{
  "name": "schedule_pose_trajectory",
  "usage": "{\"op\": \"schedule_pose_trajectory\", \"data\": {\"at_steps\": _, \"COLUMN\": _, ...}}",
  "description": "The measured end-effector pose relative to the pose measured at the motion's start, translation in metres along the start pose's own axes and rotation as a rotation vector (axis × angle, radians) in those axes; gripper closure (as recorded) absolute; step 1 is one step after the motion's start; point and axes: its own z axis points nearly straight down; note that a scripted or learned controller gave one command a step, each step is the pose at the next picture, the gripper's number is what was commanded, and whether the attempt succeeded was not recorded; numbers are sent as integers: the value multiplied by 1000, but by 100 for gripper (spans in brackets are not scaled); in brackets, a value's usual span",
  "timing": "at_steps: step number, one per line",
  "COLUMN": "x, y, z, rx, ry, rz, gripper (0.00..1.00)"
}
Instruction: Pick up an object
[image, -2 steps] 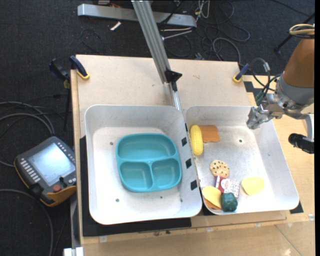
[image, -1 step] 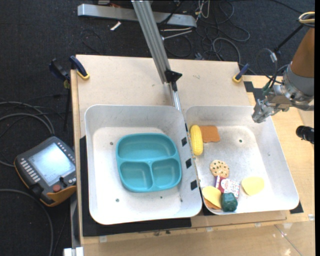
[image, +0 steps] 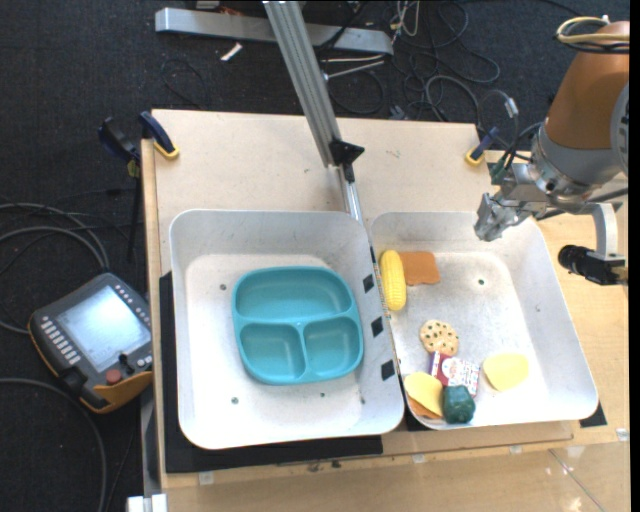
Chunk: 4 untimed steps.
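Hovering at bin's far-right rim, gripper (image: 490, 222) finger state: can't tell. Nearest target, corn cob (image: 393, 279), lies down-left of it, long axis near-to-far.

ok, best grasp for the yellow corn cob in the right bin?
Probably top-down on the yellow corn cob, fingers closing across its narrow middle. It lies flat, long axis running up-down in view. The white bin's dividing wall crowds its left and the orange slab touches its right, so finger room is tight.
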Motion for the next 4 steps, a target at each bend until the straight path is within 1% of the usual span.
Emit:
{"op": "schedule_pose_trajectory", "data": {"at_steps": 1, "x": 59, "y": 7, "z": -8, "rx": -1, "ry": 1, "rz": -1, "gripper": 100}}
{"op": "schedule_pose_trajectory", "data": {"at_steps": 2, "x": 116, "y": 17, "z": 4, "rx": 2, "ry": 1, "rz": -1, "gripper": 100}}
{"op": "schedule_pose_trajectory", "data": {"at_steps": 3, "x": 179, "y": 14, "z": 5, "rx": 3, "ry": 2, "rz": -2, "gripper": 100}}
{"op": "schedule_pose_trajectory", "data": {"at_steps": 4, "x": 238, "y": 19, "z": -3, "rx": 0, "ry": 2, "rz": -2, "gripper": 100}}
